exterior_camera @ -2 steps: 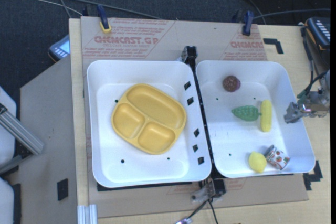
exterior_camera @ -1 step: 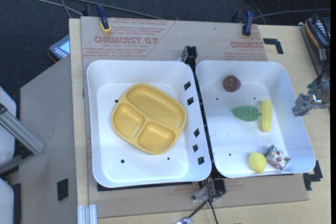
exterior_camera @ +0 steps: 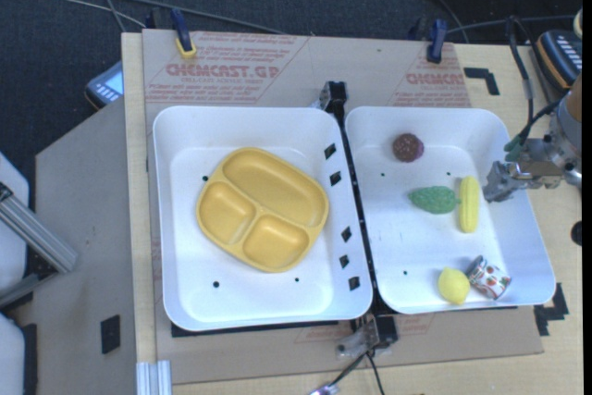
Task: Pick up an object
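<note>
Two bins (exterior_camera: 171,199), one tray (exterior_camera: 262,208), five objects (exterior_camera: 434,199)

We see a worktop (exterior_camera: 277,60) of pale board with red lettering across its far part, held at the far edge by two clamps, one (exterior_camera: 182,34) near the far left corner and another (exterior_camera: 435,40) toward the far right. Directly on it lie two shallow white bins, touching side by side: the left bin (exterior_camera: 185,291) fills the left half, and the right bin (exterior_camera: 527,254) reaches the right edge. A small clamp (exterior_camera: 365,339) sits at the near edge, between them.
</note>
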Tool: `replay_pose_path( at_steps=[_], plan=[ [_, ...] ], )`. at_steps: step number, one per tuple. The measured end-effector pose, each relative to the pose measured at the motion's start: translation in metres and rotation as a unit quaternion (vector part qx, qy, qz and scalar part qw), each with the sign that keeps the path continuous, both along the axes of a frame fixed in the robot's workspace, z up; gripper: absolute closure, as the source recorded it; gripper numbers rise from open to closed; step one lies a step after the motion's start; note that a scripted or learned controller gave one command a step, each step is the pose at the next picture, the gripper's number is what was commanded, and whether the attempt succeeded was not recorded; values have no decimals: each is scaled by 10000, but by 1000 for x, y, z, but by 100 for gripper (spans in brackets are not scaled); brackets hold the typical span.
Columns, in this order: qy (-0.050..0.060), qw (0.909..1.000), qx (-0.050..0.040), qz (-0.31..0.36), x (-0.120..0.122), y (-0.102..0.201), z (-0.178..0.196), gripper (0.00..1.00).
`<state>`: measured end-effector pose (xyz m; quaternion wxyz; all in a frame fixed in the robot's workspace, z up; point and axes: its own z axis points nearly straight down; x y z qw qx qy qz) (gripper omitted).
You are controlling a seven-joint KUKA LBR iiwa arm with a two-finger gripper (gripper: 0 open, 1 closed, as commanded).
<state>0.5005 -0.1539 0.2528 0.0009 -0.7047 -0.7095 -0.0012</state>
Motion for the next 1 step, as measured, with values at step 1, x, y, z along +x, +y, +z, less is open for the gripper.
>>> replay_pose_path(
  at_steps=[1],
  plan=[
    [14, 10000, 2, -5, 5, 49, -15, 100]
  ],
)
